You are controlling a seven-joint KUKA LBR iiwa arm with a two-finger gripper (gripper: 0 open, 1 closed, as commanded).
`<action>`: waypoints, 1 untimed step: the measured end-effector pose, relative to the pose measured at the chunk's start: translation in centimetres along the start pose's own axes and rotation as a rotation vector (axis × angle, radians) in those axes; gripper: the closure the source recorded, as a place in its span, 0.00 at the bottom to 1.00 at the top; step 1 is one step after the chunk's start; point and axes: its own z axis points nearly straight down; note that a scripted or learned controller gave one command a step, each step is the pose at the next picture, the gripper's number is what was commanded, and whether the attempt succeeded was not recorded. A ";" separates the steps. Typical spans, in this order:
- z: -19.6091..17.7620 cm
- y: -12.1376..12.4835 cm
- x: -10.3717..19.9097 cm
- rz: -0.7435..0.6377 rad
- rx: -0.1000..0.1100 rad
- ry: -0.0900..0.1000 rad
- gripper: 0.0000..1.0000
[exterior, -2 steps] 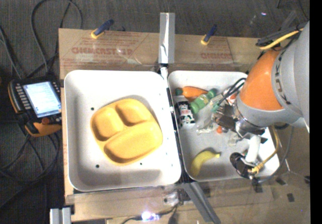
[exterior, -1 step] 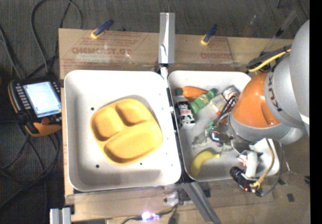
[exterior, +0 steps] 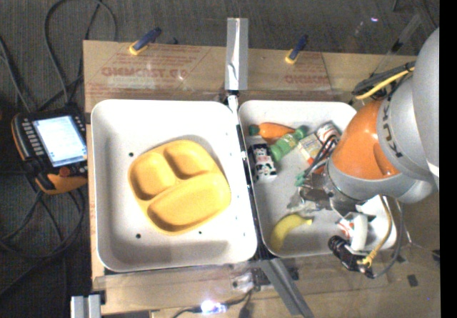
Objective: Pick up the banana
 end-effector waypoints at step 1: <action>0.0 0.0 0.0 0.000 0.000 0.000 0.00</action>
